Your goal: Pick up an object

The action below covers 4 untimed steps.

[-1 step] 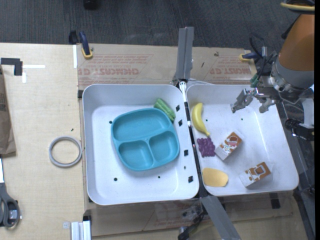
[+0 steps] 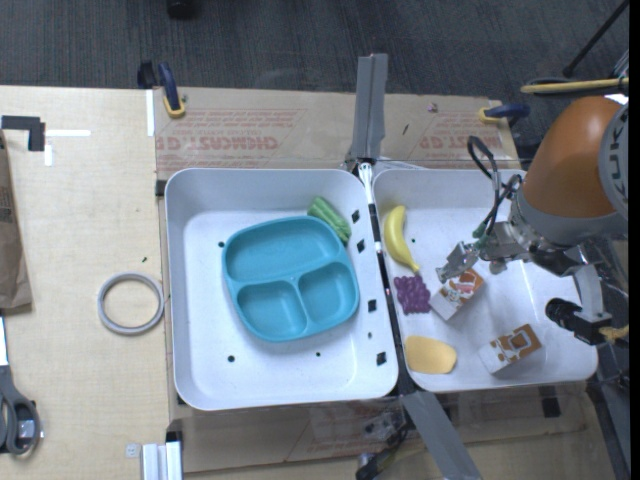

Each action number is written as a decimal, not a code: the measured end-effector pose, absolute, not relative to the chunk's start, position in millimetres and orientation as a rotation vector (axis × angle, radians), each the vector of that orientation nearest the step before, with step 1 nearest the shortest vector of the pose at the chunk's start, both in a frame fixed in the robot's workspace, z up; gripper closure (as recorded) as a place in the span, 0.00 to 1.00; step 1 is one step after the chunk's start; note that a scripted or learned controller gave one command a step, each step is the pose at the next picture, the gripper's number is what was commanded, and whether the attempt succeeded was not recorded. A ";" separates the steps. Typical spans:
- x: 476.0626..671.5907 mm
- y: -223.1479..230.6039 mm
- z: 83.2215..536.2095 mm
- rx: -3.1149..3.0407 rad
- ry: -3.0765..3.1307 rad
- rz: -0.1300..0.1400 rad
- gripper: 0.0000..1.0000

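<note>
In the right bin [image 2: 560,373], my gripper [image 2: 458,265] hangs low near the middle, reaching in from the right under the orange-banded wrist [image 2: 575,173]. Its tip sits right over the top edge of a small red-and-white carton [image 2: 461,294]; whether they touch cannot be told. A banana [image 2: 400,236] lies to the gripper's left along the bin's left wall. A bunch of purple grapes [image 2: 411,293] rests beside the carton. A flat yellow piece [image 2: 431,355] lies at the front left, and a brown-and-white carton [image 2: 515,346] at the front right.
The left bin [image 2: 195,268] holds a blue divided plate [image 2: 290,276] and a green item [image 2: 330,217] against its back right corner. On the bench to the left lie a grey ring [image 2: 131,302] and scissors [image 2: 18,420]. A divider [image 2: 375,258] separates the bins.
</note>
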<state>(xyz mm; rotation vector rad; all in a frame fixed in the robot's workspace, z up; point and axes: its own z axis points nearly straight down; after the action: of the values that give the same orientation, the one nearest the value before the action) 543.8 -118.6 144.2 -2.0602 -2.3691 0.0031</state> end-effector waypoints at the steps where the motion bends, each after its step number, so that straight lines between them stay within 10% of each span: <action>1: 554.1 -62.6 191.7 -1.523 -2.750 0.000 0.00; 2: 564.8 -63.0 197.0 -2.034 -2.394 0.002 0.00; 3: 500.0 -100.6 145.5 -1.951 -2.460 0.003 0.00; 4: 558.6 -112.5 110.6 -1.894 -2.540 -0.019 0.00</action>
<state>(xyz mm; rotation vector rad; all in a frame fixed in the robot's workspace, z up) 558.6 -112.5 110.6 -1.8937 -2.5396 -0.0190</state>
